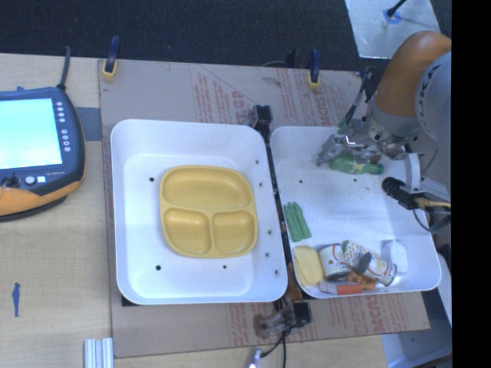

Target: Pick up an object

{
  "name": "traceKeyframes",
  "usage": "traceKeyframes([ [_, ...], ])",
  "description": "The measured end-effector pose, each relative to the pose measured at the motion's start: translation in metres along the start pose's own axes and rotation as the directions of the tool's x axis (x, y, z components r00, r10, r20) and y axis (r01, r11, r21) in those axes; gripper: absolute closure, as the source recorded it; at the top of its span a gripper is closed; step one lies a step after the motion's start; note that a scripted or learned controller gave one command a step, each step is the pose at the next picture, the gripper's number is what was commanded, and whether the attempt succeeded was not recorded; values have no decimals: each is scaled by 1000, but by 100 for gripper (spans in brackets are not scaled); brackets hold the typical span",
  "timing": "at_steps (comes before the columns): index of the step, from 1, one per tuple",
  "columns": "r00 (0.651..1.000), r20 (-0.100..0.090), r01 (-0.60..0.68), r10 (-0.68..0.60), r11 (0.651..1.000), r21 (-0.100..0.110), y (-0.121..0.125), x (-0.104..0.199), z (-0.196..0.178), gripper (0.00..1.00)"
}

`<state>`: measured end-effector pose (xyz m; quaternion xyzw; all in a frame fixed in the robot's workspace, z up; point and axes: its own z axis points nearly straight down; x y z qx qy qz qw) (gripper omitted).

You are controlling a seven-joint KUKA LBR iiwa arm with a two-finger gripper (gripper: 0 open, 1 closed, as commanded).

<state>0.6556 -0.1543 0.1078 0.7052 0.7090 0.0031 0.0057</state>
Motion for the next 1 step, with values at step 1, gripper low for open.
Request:
traceKeyframes([
  [1, 1000, 3, 2, -2, 1000, -2, -8, 27, 7, 0],
])
